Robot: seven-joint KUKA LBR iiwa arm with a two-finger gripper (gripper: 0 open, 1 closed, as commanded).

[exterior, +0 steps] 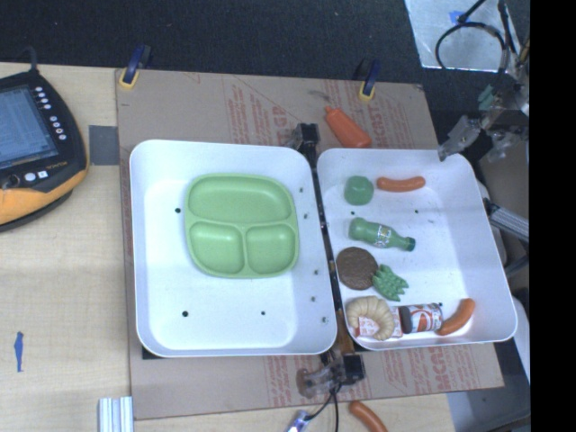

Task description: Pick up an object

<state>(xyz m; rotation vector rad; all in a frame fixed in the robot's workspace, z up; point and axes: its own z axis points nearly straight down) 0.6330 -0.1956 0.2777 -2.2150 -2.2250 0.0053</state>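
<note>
The right bin (468, 241) holds several toy items. At its far end lie a green round piece (358, 190) and an orange sausage (400, 184). A green bottle (382, 235) lies in the middle, with a brown disc (356, 266) and a green leafy piece (391, 283) below it. Along the near wall sit a bread roll (372, 318), a small dark bottle (419, 318) and another sausage (457, 316). My gripper (470, 131) hangs at the far right corner of this bin, above its rim and apart from every item.
The left bin (162, 286) holds a green divided plate (241, 223). An orange carrot (346, 128) lies on the cardboard behind the bins, and another orange piece (369, 416) lies in front of them. A teach pendant (31, 151) rests at the far left.
</note>
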